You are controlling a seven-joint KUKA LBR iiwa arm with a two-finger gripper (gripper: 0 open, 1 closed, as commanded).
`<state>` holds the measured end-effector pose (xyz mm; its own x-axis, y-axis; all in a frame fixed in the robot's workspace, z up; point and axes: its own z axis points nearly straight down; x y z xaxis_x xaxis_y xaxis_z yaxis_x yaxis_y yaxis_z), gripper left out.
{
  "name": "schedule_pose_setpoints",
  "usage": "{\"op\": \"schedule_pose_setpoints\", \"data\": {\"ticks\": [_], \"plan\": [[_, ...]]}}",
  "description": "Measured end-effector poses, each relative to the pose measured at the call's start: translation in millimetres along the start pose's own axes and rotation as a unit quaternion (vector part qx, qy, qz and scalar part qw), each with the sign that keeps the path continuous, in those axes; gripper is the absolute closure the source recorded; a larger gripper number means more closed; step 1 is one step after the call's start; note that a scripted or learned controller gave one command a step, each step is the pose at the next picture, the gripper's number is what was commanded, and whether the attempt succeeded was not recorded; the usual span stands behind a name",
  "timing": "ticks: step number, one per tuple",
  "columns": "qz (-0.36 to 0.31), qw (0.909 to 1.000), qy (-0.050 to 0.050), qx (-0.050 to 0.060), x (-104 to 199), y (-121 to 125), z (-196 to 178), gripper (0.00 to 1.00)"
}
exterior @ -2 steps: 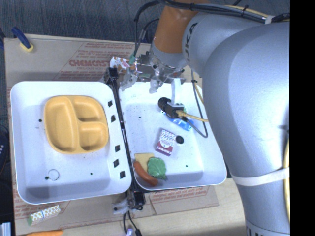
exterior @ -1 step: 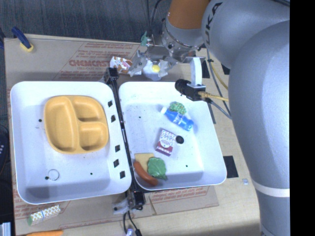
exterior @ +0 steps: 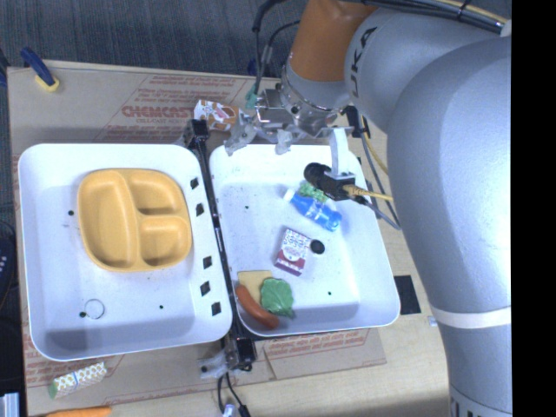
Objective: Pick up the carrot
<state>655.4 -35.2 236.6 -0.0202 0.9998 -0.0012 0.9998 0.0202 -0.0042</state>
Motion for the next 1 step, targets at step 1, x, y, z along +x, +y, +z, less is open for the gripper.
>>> {"op": "schedule_pose_setpoints", "data": {"ticks": [1], "plan": [[0.127, 0.9919, 0.000, -0.001, -8.8, 0.5, -76.9, 0.00]]}}
